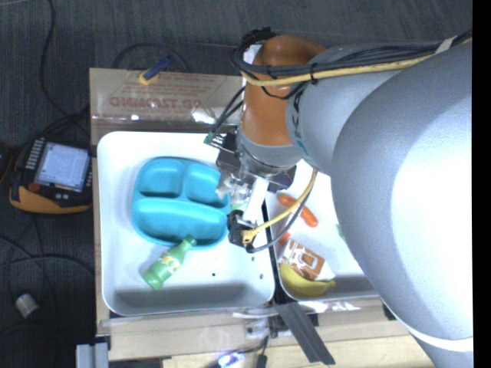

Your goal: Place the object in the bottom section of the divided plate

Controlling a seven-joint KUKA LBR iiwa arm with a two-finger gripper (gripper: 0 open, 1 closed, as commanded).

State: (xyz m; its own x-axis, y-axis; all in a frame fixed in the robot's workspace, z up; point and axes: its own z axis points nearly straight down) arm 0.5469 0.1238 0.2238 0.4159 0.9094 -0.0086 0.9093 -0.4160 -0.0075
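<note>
Two bins, one plate, and a hand poised at the plate's right edge

Two shallow white bins were seen side by side on the counter (153, 90). In the left bin (115, 205) a blue divided plate (178, 202) was lying, with two smaller sections on its far side and one long section on its near side. Just beside the plate's near edge, touching or nearly touching it, a green bottle (167, 262) was lying tilted on the bin floor. In the right bin (341, 286) an orange carrot-like piece (298, 209), a small printed packet (307, 261) and a yellow banana (307, 286) were seen, close to the wall between the bins.

The hand (239, 194) was placed over the plate's right edge, near the dividing wall, below the orange band (280, 60) of the arm. Something pale green was glimpsed at its tip, but whether that was a held object or part of the hand could not be told; the state of the hand likewise could not be told. Which object was meant by the task could not be settled from the view.

The step in hand was judged to be the carry or lowering toward the plate, provided that something was in fact held. For the next move, a shift to the left and nearer would be called for, so that the release fell within the long near section and not on the rim or the far sections.
</note>
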